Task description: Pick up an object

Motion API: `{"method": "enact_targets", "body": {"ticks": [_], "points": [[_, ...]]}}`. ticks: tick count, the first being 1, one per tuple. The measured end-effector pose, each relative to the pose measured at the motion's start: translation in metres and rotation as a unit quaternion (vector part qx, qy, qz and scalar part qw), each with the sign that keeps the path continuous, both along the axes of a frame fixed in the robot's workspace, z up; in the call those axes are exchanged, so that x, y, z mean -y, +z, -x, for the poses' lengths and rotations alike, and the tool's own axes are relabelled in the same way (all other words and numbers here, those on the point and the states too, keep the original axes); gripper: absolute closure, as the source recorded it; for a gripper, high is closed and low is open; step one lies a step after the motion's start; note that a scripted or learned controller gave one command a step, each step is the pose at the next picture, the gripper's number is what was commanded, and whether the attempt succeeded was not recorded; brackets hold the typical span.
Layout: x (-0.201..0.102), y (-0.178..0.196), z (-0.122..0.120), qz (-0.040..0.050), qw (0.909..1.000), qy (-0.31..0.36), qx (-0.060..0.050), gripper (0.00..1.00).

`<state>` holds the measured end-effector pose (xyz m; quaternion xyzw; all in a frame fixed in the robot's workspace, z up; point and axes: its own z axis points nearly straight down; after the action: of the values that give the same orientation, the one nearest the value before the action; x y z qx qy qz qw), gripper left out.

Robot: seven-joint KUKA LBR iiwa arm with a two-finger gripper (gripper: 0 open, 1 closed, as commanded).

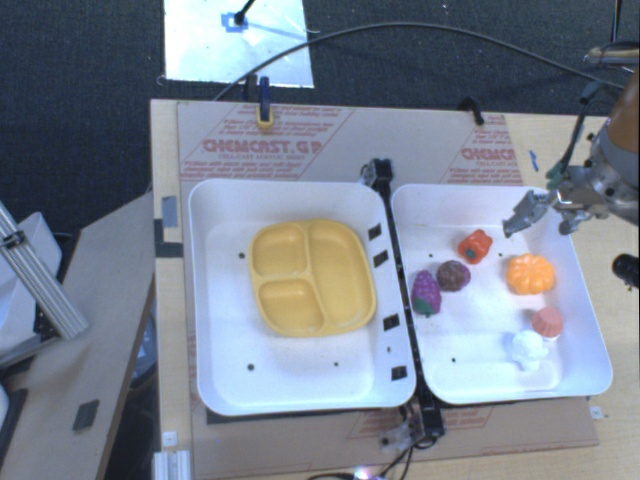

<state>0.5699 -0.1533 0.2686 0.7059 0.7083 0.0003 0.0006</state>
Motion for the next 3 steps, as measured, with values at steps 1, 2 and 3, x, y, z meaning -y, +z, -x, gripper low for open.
{"method": "enact_targets", "body": {"ticks": [1,2,3], "points": [[0.001,-0.060,0.006,-0.0006,1.0000,-0.001,-0.002,0.00],[-0.005,-0.111,0.015,-0.0006,1.0000,-0.001,-0.001,0.00],[0.004,-0.159,0.018,-0.0006,1.0000,-0.002,-0.002,0.00]]}}
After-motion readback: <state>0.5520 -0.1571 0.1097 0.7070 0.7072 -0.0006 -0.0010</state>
